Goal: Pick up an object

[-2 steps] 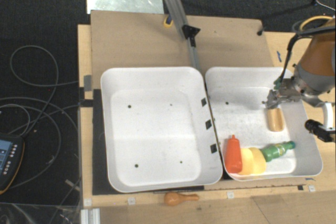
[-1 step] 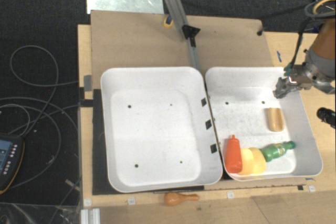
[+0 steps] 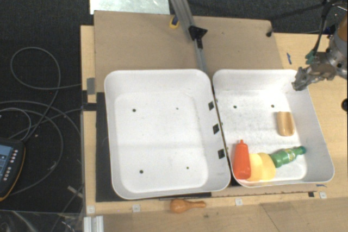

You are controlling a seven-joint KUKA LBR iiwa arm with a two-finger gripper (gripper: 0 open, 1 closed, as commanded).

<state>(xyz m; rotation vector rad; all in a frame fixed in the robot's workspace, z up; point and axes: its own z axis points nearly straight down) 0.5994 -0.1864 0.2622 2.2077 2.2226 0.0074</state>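
While the gripper (image 3: 300, 83) hangs at 2 o'clock over the right bin's (image 3: 255, 89) rim, nothing between its fingers, jaw state unclear, an orange bottle (image 3: 241, 160), yellow piece (image 3: 263, 167), green bottle (image 3: 286, 156) and tan cylinder (image 3: 284, 123) lie at 5 o'clock.

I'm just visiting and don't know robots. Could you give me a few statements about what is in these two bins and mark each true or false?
1. The red bottle lies in the right bin. True.
2. The green bottle lies in the left bin. False: it lies in the right bin, near its front edge.
3. The gripper hangs over the right bin's far right corner. True.
4. The tan block is between the gripper's fingers. False: it lies on the bin floor, apart from the gripper.
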